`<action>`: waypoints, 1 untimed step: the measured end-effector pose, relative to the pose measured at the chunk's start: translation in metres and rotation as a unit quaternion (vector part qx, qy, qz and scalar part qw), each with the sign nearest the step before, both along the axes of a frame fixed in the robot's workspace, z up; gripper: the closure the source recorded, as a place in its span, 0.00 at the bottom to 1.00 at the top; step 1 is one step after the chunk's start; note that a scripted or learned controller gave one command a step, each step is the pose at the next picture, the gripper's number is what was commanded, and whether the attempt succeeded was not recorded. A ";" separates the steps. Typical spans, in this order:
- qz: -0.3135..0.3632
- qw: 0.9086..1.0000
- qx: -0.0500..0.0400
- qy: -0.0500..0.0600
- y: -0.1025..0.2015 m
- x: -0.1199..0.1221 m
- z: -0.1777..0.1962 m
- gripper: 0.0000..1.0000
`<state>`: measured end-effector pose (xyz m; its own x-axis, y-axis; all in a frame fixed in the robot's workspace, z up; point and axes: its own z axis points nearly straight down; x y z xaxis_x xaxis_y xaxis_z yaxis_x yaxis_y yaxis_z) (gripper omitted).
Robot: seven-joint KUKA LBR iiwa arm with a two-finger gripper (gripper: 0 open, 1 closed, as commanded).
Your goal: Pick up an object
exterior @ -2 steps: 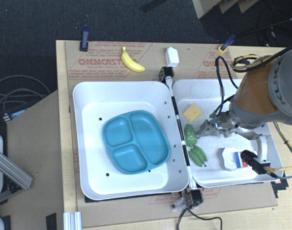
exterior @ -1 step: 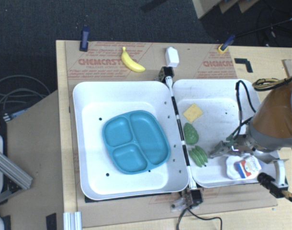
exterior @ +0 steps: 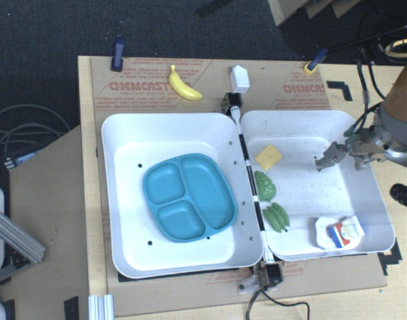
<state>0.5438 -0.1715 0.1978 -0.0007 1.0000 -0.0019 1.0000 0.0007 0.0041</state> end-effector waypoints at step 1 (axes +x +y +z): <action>0.001 1.000 0.001 0.002 0.070 0.071 -0.064 0.00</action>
<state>0.6152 -0.1014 0.1335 -0.0018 1.0000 0.0010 1.0000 0.0018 0.0007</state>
